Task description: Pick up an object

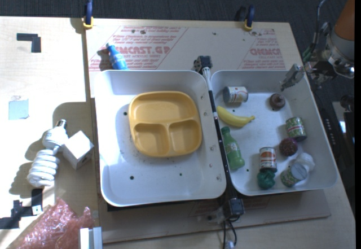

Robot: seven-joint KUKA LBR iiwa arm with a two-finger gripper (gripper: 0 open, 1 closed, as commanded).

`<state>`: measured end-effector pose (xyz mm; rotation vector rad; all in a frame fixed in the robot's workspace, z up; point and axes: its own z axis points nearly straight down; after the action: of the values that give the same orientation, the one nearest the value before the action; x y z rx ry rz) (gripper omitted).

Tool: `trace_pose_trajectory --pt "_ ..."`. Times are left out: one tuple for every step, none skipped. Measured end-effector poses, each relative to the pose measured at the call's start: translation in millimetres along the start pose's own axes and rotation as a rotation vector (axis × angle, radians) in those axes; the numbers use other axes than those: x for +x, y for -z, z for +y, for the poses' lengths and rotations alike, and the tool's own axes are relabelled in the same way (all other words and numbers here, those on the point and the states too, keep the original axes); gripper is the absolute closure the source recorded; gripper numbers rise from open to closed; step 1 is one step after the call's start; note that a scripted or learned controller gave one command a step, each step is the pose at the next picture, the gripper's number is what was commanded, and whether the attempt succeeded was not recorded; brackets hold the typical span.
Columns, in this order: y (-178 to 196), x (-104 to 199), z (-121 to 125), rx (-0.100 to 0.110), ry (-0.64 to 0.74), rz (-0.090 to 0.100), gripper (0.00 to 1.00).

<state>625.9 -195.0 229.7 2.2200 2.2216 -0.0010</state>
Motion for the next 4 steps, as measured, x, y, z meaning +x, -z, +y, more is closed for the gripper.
trace_pose_trajectory --pt "-75.4 15.9 -77.0 0.0 -0.002 0.0 0.0" --pt "-95.6 49.4 -148.3 0.0 -0.002 0.001 0.0" --pt "-93.0 30.6 -80.6 -0.001 -0.001 0.0 0.0" --pt "-81.1 16.4 6.6 -0.001 0.002 -0.001 0.0"
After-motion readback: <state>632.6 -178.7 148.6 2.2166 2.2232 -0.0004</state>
